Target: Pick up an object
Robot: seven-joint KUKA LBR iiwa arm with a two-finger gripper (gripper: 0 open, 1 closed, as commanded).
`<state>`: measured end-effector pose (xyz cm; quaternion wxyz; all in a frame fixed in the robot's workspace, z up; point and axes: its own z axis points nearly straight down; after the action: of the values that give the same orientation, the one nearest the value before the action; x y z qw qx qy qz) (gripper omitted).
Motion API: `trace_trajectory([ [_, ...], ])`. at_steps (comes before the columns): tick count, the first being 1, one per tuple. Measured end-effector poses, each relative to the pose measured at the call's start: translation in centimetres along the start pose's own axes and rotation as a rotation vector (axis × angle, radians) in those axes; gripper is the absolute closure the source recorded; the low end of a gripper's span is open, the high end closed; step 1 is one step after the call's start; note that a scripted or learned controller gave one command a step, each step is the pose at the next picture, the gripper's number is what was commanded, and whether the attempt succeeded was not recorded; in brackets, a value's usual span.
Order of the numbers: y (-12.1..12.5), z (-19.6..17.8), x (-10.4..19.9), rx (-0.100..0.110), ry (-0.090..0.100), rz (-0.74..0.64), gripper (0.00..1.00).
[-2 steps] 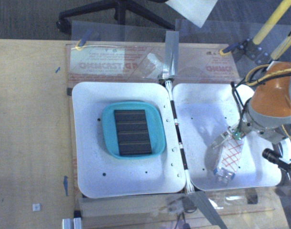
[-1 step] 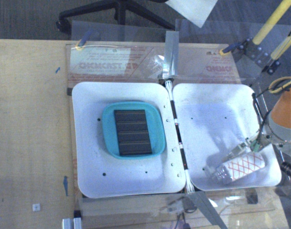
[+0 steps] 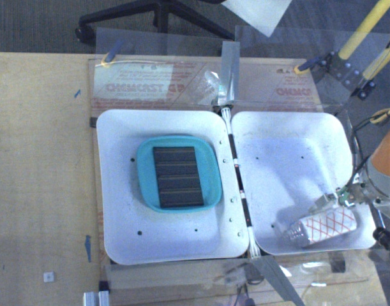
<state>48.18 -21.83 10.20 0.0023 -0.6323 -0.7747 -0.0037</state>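
Note:
A small clear bottle with a red criss-cross label (image 3: pixel 323 225) lies on its side in the front right corner of the right bin (image 3: pixel 277 139). My gripper (image 3: pixel 336 199) hangs just above and behind the bottle, at its right end, reaching in from the right edge. The arm's orange band (image 3: pixel 381 161) shows above it. In the left bin (image 3: pixel 118 222) rests a teal tray-like dish (image 3: pixel 145 171) with a dark ribbed rectangular block (image 3: pixel 177 177) on top of it. I see nothing clearly lifted off the bin floor.
A metal divider strip (image 3: pixel 230 69) and clear plastic sheets stand behind the bins. Yellow-handled tools (image 3: pixel 367 21) lie at the back right. An office chair base (image 3: pixel 163 11) stands beyond the bench. The wooden benchtop (image 3: pixel 35 171) spreads to the left.

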Motion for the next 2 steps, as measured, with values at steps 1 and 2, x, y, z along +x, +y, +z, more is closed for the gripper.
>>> trace_trajectory([
  [1,2.1,1.5,2.9,-0.001,-0.01,0.042,0.0],
  [2,2.0,0.1,0.3,0.002,0.004,0.4,0.0],
])
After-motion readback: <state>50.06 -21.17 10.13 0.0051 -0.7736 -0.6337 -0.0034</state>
